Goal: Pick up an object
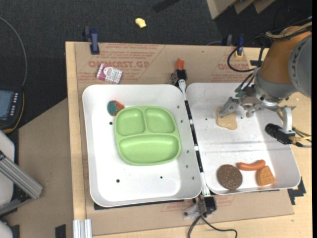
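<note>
In the right bin (282, 155), a flat tan food piece (228, 122) lies near the back left. My gripper (237, 110) hangs right above its far edge, with the fingers spread open and nothing between them. One fingertip (223, 111) touches or nearly touches the tan piece's left top. At the front of this bin lie a brown round cookie (230, 176), an orange sausage (251, 165) and an orange waffle piece (266, 176).
The left bin (99, 162) holds a green divided plate (146, 135) and a small red and teal toy (115, 107) at its back left. A pink packet (109, 73) lies on the cardboard behind the bins. A black cable part (278, 132) hangs by the arm.
</note>
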Motion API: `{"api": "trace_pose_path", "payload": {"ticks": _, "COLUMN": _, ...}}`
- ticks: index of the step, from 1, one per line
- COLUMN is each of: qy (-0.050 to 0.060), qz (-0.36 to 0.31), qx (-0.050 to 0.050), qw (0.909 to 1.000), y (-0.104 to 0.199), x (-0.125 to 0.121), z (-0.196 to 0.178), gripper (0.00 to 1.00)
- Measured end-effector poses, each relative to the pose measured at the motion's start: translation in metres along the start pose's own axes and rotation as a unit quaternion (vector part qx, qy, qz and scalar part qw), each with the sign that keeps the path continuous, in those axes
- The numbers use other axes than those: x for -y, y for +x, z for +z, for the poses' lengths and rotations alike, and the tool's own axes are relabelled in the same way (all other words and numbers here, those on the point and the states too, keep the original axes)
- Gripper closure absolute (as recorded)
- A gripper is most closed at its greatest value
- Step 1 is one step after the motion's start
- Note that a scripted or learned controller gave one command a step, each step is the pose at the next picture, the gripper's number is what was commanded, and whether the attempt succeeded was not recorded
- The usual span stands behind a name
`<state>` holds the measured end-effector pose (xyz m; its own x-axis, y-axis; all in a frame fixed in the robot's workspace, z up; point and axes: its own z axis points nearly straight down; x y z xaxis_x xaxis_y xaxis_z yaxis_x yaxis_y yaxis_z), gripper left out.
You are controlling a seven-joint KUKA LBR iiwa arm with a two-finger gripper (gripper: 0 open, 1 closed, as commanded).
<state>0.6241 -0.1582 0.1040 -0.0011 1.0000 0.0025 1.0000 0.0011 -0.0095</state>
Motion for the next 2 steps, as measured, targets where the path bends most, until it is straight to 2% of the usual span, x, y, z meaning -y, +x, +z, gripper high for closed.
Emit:
{"api": "trace_pose_path", "payload": {"ticks": 1, "qy": -0.003, "qz": 0.000, "qx": 0.000, "qw": 1.0000, "y": 0.024, "x": 0.011, "z": 0.021, "gripper": 0.00}}
{"api": "trace_pose_path", "payload": {"ticks": 2, "qy": -0.006, "qz": 0.000, "qx": 0.002, "qw": 1.0000, "y": 0.022, "x": 0.009, "z": 0.008, "gripper": 1.00}}
